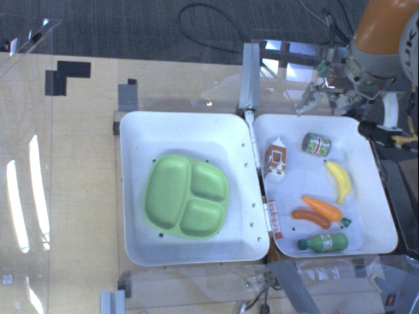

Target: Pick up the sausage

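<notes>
The sausage [311,218] is a reddish-brown link lying flat in the front part of the right bin [291,126]. It lies just in front of an orange carrot [322,208], close beside it. My gripper [322,104] hangs over the back rim of the right bin, well behind the sausage. Its two fingers are spread apart with nothing between them.
The right bin also holds a green bottle [323,243] at the front, a banana [339,180], a green can [317,144] and a small brown-and-white carton [275,159]. The left bin [137,133] holds a green divided plate [186,195]. A metal rail [249,77] rises behind the bins.
</notes>
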Motion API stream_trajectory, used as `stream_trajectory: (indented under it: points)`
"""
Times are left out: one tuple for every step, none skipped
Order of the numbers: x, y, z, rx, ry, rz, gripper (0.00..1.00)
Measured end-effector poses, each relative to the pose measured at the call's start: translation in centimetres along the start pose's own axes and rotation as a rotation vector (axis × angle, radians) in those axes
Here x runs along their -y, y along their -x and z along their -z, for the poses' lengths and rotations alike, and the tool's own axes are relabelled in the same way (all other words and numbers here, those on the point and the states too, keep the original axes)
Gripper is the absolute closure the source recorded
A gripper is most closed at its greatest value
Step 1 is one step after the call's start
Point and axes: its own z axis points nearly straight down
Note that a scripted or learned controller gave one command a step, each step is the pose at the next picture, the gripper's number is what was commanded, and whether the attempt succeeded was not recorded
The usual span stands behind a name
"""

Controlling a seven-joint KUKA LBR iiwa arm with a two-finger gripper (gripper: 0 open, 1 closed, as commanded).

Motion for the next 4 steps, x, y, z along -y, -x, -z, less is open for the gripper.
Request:
stream_trajectory:
  points:
    - [4.0, 1.5, -14.3, 0.001, 0.007, -0.071, 0.00]
    - [13.6, 3.2, -18.3, 0.000, 0.008, -0.245, 0.00]
    - [16.2, -0.1, -18.2, 0.000, 0.014, -0.269, 0.00]
    - [16.2, -0.5, -18.2, 0.002, 0.016, -0.294, 0.00]
